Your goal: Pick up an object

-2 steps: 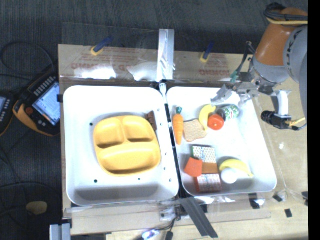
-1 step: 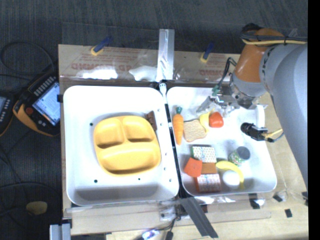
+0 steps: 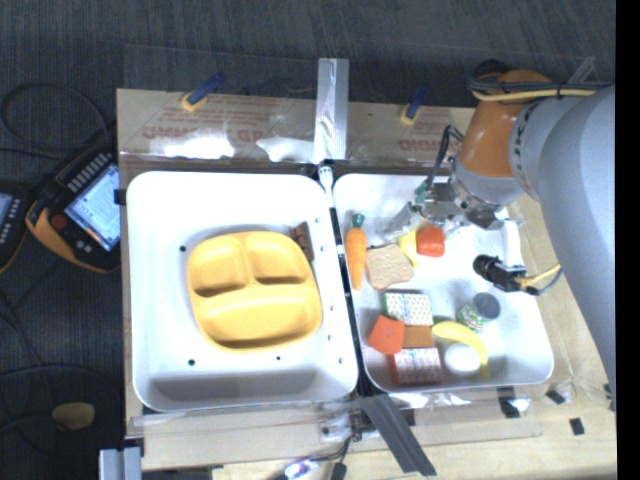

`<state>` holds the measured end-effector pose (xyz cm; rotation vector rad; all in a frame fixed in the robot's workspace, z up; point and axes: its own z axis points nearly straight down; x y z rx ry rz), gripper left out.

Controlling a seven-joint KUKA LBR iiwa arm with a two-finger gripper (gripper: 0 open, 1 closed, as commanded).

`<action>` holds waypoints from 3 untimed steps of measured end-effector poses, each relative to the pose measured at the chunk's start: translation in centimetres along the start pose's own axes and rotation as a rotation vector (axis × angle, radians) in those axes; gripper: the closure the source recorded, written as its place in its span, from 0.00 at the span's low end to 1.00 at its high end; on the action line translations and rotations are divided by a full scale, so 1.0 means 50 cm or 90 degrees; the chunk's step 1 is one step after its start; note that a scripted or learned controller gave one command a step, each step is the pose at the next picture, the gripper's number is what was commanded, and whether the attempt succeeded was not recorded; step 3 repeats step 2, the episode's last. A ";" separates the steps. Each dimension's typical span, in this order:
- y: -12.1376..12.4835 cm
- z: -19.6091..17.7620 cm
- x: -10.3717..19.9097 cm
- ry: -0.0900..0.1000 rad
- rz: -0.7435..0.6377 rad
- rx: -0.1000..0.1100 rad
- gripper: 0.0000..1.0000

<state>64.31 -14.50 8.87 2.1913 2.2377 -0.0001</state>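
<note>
Left bin (image 3: 150, 268): carries a yellow divided plate (image 3: 255, 288), near its centre.
Right bin (image 3: 540, 353): a heap of toy food.
Carrot (image 3: 356, 251): along the bin's nine o'clock wall.
Bread slice (image 3: 389, 266): just beside the carrot, at its three o'clock.
Red block (image 3: 431, 241): toward the bin's twelve o'clock, directly under the gripper; probably light, stiff plastic, smooth and a bit slippery; best pinched across its flat opposite sides.
Jaws: the gripper (image 3: 440, 208) hangs just at the red block's twelve o'clock; whether released or clenched I cannot tell, and nothing is seen held.
</note>
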 end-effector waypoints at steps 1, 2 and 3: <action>0.002 -0.024 -0.002 -0.001 0.001 -0.002 1.00; 0.023 -0.191 0.223 0.004 -0.037 0.005 1.00; 0.023 -0.191 0.223 0.004 -0.037 0.005 1.00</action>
